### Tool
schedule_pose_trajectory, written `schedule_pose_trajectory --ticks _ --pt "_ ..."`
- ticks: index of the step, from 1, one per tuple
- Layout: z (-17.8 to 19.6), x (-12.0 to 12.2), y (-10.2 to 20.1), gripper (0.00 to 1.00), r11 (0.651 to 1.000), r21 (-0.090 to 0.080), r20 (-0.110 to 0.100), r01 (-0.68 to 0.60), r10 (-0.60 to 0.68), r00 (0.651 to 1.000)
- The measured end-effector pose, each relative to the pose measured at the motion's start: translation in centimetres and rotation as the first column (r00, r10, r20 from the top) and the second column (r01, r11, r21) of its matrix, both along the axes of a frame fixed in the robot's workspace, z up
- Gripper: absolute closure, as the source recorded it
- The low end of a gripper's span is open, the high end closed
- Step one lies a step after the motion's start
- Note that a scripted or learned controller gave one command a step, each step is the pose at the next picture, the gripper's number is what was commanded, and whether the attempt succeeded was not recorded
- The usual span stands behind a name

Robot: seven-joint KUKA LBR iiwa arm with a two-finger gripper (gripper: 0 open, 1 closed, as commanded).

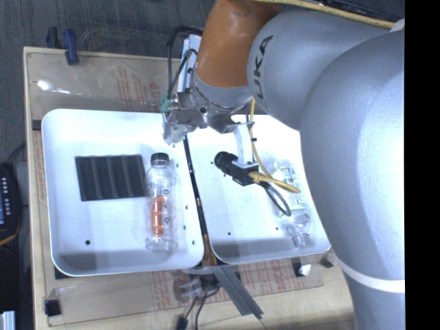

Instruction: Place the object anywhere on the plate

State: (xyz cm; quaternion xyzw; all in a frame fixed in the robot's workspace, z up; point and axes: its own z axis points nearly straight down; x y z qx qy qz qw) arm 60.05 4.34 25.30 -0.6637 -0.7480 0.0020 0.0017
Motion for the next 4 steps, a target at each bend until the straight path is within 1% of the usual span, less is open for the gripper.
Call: schedule_pose_trajectory --ticks 1,2,3,4 --pt "-6.3 1.4 4.0 1.0 0.98 -0.001 -0.003 0.2 -0.2 0.98" --pt "-1.4 5.2 4.4 1.0 0.978 0.0 0.002 0.207 -0.207 0.978" --pt "4.4 5.5 8.5 1.0 0.911 0.0 0.004 0.412 -0.412 0.911" --pt "-6.8 5.4 9.8 1.0 0.94 -0.004 -0.002 0.341 -0.341 0.94"
